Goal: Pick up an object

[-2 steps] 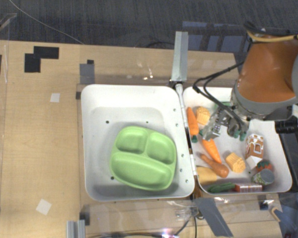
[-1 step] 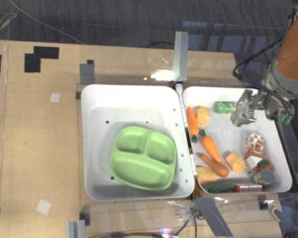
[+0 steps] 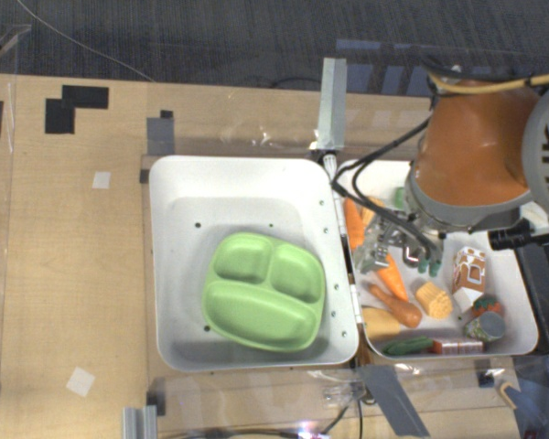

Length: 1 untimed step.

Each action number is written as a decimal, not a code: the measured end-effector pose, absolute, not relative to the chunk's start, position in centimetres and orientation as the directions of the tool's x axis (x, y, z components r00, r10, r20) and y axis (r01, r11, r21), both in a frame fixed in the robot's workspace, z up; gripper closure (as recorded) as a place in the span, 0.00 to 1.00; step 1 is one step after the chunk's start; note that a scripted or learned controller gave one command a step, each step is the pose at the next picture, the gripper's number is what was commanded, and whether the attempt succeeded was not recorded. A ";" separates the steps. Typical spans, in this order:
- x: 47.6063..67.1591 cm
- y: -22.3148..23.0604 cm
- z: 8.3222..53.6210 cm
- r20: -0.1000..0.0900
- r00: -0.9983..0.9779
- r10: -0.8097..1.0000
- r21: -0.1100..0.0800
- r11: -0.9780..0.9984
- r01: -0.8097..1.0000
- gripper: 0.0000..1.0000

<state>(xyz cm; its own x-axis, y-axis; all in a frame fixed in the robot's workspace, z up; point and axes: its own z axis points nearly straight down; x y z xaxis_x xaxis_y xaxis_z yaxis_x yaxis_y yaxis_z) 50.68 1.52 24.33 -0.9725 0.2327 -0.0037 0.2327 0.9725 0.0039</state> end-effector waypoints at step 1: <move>51.0 1.3 25.6 -0.014 -0.972 0.234 0.006 0.972 0.234 1.00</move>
